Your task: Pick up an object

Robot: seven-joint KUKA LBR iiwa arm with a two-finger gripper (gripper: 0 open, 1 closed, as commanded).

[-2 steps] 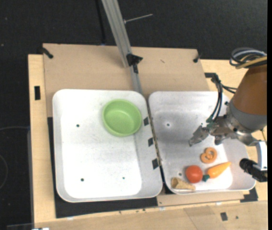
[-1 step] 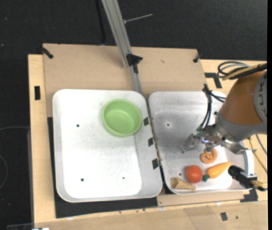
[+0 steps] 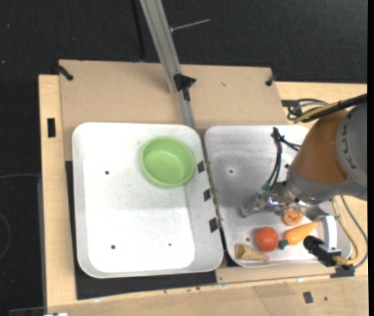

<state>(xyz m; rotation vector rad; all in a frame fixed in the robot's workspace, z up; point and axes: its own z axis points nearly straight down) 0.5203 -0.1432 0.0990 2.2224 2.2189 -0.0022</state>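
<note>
A dark floor surrounds the tan tabletop (image 3: 141, 91), which carries two shallow white bins side by side: the left bin (image 3: 108, 242) holds a green bowl (image 3: 168, 162) near its far right corner, and the right bin (image 3: 240, 150) holds a small cluster of things along its near edge. The arm reaches in from the right, and its hand (image 3: 266, 204) sits low over the middle of the right bin; whether it is wide or narrow cannot be told from this slant, and nothing is seen in its grip. The likeliest thing to take is the red tomato (image 3: 267, 239), which lies just nearer the camera than the hand, close below it, with an orange carrot (image 3: 301, 232) to its right and a tan piece (image 3: 251, 253) at its left. A good pick would centre the hand over the tomato alone, come straight down, and keep clear of the carrot and the bin's near wall, since the round tomato may roll aside.
</note>
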